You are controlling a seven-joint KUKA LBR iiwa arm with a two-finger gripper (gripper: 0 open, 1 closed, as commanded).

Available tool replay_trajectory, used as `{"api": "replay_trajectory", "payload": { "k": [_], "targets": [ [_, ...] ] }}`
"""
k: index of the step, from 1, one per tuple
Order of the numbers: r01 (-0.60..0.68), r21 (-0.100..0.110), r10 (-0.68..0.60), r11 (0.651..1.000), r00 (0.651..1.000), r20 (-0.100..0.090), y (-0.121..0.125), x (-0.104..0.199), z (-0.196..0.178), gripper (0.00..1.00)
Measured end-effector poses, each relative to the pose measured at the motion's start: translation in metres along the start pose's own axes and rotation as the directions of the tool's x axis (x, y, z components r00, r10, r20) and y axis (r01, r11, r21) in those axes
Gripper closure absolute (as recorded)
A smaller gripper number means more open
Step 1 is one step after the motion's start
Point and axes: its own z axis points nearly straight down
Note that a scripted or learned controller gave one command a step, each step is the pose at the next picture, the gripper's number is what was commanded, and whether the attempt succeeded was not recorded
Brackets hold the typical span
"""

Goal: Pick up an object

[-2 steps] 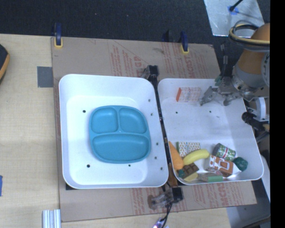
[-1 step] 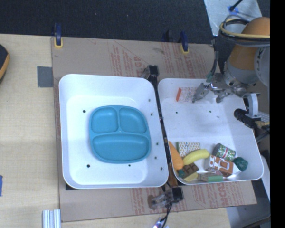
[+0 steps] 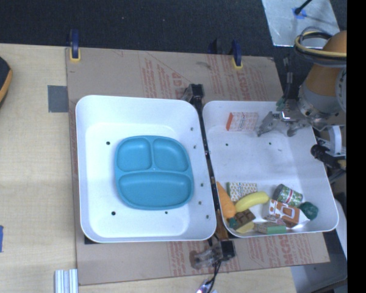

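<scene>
Nearest edge of the right bin: a pile of toy food along its front wall. Orange carrot leans against the bin's left wall, yellow banana just right of it, checkered packet behind the banana, a dark brown piece below it. Further right, a green-labelled can lies tilted, a small red-and-white carton touches it in front, a dark green lump sits at the right end, a flat green piece along the front wall. Left bin holds a blue three-compartment plate, flat, about centred. Mid right bin floor is bare. Far end of the right bin: a red-and-white box lies flat near the back wall. Gripper is just right of that box, low over the bin floor, fingers spread apart, nothing between them, not touching the box. Grey arm with orange band comes in from the right behind it. Both bins rest on a cardboard sheet held by blue clamps at the far edge.
</scene>
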Motion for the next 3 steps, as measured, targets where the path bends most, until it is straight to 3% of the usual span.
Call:
{"api": "replay_trajectory", "payload": {
  "k": [1,2,3],
  "targets": [
    [0.011,-0.001,-0.011,1.000,1.000,-0.004,0.002,0.079,-0.030,0.00],
    [0.000,-0.001,0.000,1.000,1.000,0.000,0.000,0.026,0.000,0.00],
    [0.001,-0.002,-0.001,1.000,1.000,-0.001,0.001,0.001,-0.001,0.00]
  ]
}}
